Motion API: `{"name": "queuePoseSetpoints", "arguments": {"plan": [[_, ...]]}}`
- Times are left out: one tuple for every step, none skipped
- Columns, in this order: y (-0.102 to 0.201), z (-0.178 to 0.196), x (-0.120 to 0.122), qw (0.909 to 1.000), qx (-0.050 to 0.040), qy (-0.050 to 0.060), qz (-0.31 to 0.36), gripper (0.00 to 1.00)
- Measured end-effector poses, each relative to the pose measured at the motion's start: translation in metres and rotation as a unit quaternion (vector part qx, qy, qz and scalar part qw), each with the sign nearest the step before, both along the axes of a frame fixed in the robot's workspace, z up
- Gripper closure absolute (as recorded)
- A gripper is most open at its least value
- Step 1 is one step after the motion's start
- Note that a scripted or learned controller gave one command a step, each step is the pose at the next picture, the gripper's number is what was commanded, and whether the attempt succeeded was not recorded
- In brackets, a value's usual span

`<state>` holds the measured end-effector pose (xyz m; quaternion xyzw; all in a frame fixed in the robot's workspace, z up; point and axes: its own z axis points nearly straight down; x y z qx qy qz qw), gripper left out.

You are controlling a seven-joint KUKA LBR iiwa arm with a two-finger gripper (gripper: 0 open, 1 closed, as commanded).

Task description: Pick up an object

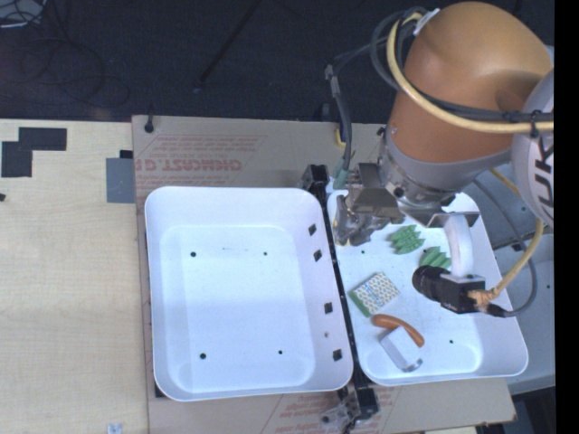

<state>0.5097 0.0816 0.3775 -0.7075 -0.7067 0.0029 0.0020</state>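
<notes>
My gripper (355, 231) hangs over the far left part of the right bin (493, 355), close to the divider between the bins. In that bin lie a green toothed piece (406, 238) just right of the gripper, a second green piece (434, 258) by the wrist bracket, a green-edged checkered card (375, 292), an orange carrot-like stick (399, 326) and a small grey-white block (400, 350) near the front. Nothing shows between the fingers from this angle.
The left bin (181, 242) sits beside the right one, with black clips (327, 307) along the shared wall. Cardboard (226, 156) lies under both bins. The arm's large orange-banded body covers the far right corner.
</notes>
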Motion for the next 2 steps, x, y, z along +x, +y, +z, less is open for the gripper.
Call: {"name": "queuePoseSetpoints", "arguments": {"plan": [[-0.093,-0.042,-0.006,1.0,0.0002,-0.001,0.0,1.0],[-0.018,-0.012,-0.001,1.0,0.0009,-0.003,0.003,1.0]]}}
